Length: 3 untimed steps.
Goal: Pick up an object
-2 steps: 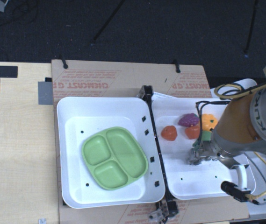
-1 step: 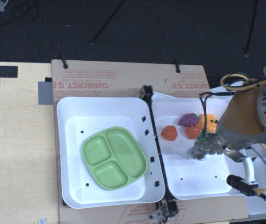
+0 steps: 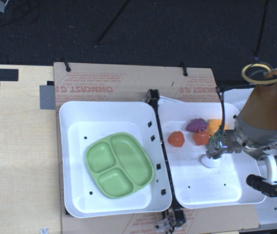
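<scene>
1. Two shallow white plastic bins sit side by side on a sheet of brown printed cardboard [image 3: 128, 84], which lies on a pale wooden bench [image 3: 16, 150].
2. The left white bin [image 3: 72, 116] holds a light green plastic plate with three compartments [image 3: 119, 165], lying flat and turned at a slant, near the bin's middle.
3. The right white bin [image 3: 196, 191] holds a cluster of small toy foods in its upper half, toward 12 o'clock from the bin's centre.
4. A round red-orange toy fruit [image 3: 176, 139] lies at the 9 o'clock end of the cluster, apart from the others.
5. A bumpy purple toy bunch [image 3: 196, 125] lies at 1 o'clock from the round fruit; a second red-orange piece [image 3: 200, 138] sits just below it, at its 6 o'clock.
6. A yellow-orange piece [image 3: 214, 126] lies at 3 o'clock of the purple bunch, touching or nearly touching it.
7. The grey arm with its orange band [image 3: 261, 108] reaches in from 3 o'clock.
8. The two-finger gripper [image 3: 215, 151] is low over the right bin, just at 4 o'clock of the second red-orange piece; a small white object [image 3: 210, 162] lies directly beneath it.
9. Whether the gripper is parted or closed cannot be made out.
</scene>
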Each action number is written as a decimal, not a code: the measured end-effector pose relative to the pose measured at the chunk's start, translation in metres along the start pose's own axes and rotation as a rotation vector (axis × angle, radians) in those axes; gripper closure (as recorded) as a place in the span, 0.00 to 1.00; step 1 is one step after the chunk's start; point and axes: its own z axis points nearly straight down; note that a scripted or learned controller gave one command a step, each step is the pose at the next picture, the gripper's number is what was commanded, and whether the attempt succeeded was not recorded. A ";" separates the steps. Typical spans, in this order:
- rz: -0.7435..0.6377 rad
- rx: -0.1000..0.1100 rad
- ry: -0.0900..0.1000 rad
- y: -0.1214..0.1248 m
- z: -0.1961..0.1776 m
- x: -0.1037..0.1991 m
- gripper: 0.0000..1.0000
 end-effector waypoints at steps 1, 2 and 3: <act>-0.003 0.003 0.001 0.026 -0.010 0.039 1.00; -0.004 0.004 0.001 0.049 -0.009 0.095 1.00; -0.003 0.004 0.000 0.073 -0.006 0.148 1.00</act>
